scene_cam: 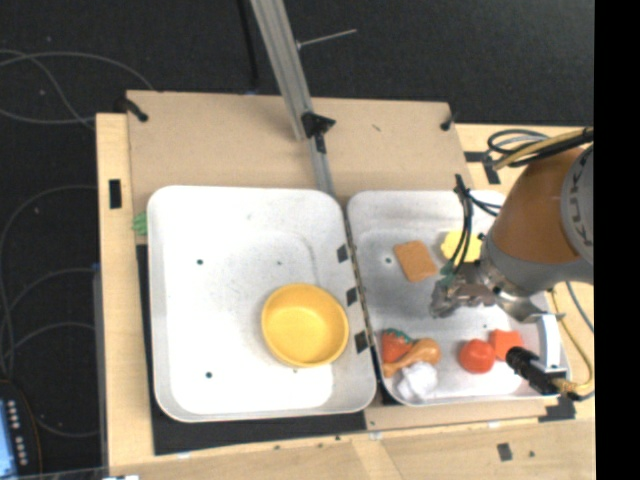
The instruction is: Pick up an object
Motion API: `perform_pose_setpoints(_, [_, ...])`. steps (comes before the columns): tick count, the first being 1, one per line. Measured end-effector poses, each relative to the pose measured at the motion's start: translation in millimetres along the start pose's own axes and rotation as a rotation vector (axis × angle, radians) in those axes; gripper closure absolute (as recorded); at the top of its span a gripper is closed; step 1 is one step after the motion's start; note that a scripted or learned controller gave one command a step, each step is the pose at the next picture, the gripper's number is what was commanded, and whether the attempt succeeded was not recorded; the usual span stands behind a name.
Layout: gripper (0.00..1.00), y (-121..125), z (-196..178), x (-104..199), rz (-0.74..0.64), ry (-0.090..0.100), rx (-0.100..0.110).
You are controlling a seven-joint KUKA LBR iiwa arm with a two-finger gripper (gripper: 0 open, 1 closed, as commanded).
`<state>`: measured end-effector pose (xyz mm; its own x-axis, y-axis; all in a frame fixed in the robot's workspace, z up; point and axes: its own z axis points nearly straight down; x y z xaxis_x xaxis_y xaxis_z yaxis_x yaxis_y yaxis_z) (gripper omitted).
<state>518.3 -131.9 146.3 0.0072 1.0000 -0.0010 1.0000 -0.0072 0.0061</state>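
Observation:
My gripper [452, 296] hangs low over the middle of the right bin [400, 213], under the orange-banded wrist. A tan flat block [415, 260] lies just up-left of it. A yellow object [456, 244] sits partly behind the arm, above the gripper. Near the bin's front lie an orange and green toy [403, 347], a white object [419, 379] and a red-orange object [478, 356]. I see nothing between the fingers.
A yellow bowl [304, 325] sits in the left bin [220, 228] near its right front. A metal pole [290, 68] rises from the back between the bins. Cables run along the bench's right side.

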Motion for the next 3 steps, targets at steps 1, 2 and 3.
perform_pose_setpoints(1, [1.0,2,-43,-3,-0.008,-0.001,0.0])
perform_pose_setpoints(2, [1.0,12,-97,-6,-0.01,0.0,0.004])
perform_pose_setpoints(3, [1.0,13,-147,-7,-0.011,-0.001,0.004])
